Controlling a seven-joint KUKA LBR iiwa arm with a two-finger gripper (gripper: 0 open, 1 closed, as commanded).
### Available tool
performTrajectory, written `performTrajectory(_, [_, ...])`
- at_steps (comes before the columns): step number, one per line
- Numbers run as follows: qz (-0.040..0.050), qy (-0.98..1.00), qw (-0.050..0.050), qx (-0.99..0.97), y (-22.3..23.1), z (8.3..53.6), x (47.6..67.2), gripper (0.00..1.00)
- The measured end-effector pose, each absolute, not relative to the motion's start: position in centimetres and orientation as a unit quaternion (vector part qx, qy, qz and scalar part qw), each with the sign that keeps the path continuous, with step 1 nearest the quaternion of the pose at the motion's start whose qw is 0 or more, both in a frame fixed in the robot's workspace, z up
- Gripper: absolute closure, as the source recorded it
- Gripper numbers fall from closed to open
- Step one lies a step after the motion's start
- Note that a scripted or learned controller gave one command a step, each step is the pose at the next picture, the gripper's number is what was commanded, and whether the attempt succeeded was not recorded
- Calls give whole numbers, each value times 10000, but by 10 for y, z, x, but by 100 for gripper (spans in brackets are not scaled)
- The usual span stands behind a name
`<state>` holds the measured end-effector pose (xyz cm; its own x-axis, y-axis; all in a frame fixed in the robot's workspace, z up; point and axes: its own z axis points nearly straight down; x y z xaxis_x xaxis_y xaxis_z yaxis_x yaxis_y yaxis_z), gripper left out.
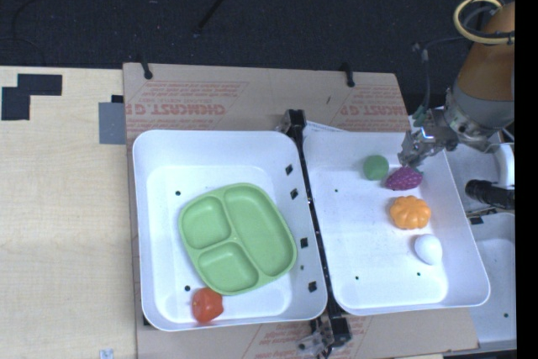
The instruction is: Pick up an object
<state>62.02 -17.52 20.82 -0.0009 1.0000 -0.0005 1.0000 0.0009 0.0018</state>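
The right bin (370, 282) holds a green ball (376, 167), a purple bunch of grapes (404, 178), an orange pumpkin (409, 213) and a white egg (428, 249). My gripper (414, 150) hangs over the bin's far right corner, just above and right of the grapes and right of the green ball. Nothing shows between its fingers. The arm reaches in from the right, its orange band at the upper right.
In the left bin (160, 181) lies a green divided plate (237, 238), with a red tomato-like object (207, 304) near the bin's front edge. A black divider (307, 214) separates the bins. Cardboard lies under both.
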Motion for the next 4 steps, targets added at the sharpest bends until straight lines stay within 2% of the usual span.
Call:
performTrajectory(2, [-8, 7083, -25, 7059, -80, 196, 600, 100])
performTrajectory(3, [-12, 7081, -26, 7061, -33, 211, 581, 100])
performTrajectory(4, [-11, 7085, -28, 7057, 12, 217, 574, 100])
